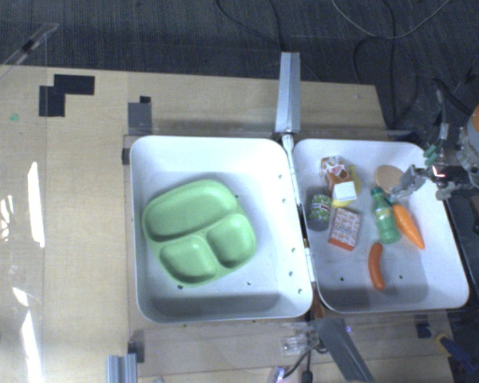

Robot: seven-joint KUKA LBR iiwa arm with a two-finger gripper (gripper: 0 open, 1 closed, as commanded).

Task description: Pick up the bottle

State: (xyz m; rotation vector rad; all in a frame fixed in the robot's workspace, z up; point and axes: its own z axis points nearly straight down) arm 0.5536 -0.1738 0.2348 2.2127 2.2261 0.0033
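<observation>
Gripper point(413, 178) state I cannot tell; it hovers at the bottle's point(385, 218) one o'clock, so I should center over it before descending.

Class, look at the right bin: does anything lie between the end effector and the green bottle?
Nothing visible does. The end effector hangs just up and right of the green bottle. The carrot lies close along the bottle's right side and the beige round piece above it, crowding a grasp.
</observation>
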